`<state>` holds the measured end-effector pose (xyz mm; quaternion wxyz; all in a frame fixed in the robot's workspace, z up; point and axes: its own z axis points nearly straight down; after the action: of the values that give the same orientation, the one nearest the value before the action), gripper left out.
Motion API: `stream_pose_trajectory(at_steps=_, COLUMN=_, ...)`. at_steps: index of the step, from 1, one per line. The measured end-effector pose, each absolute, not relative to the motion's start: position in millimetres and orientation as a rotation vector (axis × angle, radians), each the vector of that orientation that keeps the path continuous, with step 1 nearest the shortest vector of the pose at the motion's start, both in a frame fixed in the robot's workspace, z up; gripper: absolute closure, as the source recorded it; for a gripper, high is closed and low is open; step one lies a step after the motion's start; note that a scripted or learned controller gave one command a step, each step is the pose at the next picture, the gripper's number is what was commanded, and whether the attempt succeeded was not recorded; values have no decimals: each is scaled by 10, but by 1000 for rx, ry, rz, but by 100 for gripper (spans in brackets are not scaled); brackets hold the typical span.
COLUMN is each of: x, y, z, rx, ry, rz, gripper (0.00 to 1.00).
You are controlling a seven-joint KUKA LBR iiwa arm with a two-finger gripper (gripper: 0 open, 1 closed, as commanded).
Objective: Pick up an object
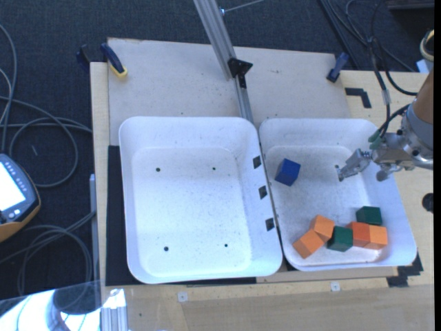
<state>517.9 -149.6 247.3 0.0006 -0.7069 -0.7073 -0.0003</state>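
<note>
The right bin (386,185) holds a blue cube (287,172) near its left wall. A cluster of blocks lies at the bin's near end: orange blocks (322,225) (309,243) (368,235) and green blocks (370,216) (340,238). My gripper (365,169) hangs over the right half of this bin, right of the blue cube and above the cluster. Its fingers stand open with nothing between them.
The left bin (131,185) lies beside the right one, with small black clips along the shared wall. A slanted metal post (220,40) rises from the board behind the bins. Clamps sit at the board's far corners, and cables trail on the floor at the left.
</note>
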Motion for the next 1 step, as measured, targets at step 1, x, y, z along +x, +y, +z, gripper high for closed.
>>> stream_pose_trajectory(at_steps=1, x=5913, y=-1617, z=2111, rx=-2219, ry=-2225, rz=0, gripper=0)
